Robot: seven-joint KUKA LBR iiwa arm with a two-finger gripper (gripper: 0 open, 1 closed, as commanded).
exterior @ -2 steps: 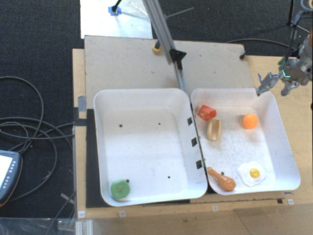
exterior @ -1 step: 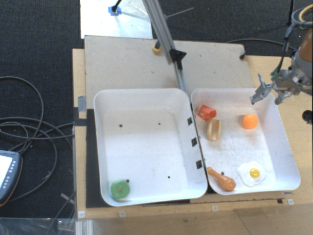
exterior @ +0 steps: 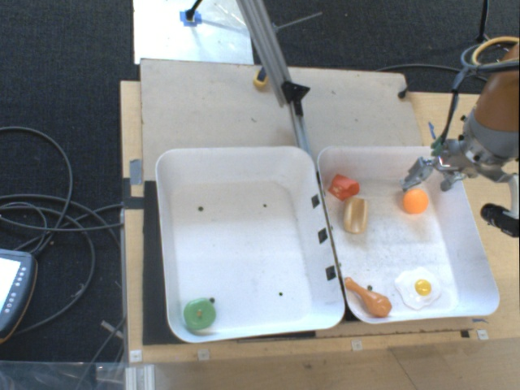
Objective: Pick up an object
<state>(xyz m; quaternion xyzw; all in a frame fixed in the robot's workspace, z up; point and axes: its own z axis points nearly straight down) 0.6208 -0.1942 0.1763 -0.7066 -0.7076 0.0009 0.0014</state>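
Progress so far: nothing is seen lifted, so the pick is judged not yet done. Five items lie in the right bin (exterior: 479,258): a red block (exterior: 343,188) near the top left, a tan bread-like piece (exterior: 355,214) just below it, an orange ball (exterior: 415,201) toward the upper right, a drumstick-shaped toy (exterior: 368,296) at the lower left, and a fried egg toy (exterior: 419,289) at the lower right. One green round item (exterior: 199,314) is seen in the left bin (exterior: 236,177), at its lower left corner, well apart from the arm.

Gripper (exterior: 424,173) is seen over the right bin's upper right part, just above the orange ball in the camera view, with the grey wrist and orange band reaching in from the right. The ball sits on the bin floor just beside the fingertips, poss. touching, but contact can't be confirmed at this slant. No item is seen between the fingers. Whether the fingers are spread or closed can't be told; the metal parts blur together at this res.

What is left, as judged: the nearest candidate is the orange ball, so a descent around it, a closure and a lift would still be needed. A round ball may roll off if it is nudged by one finger first.
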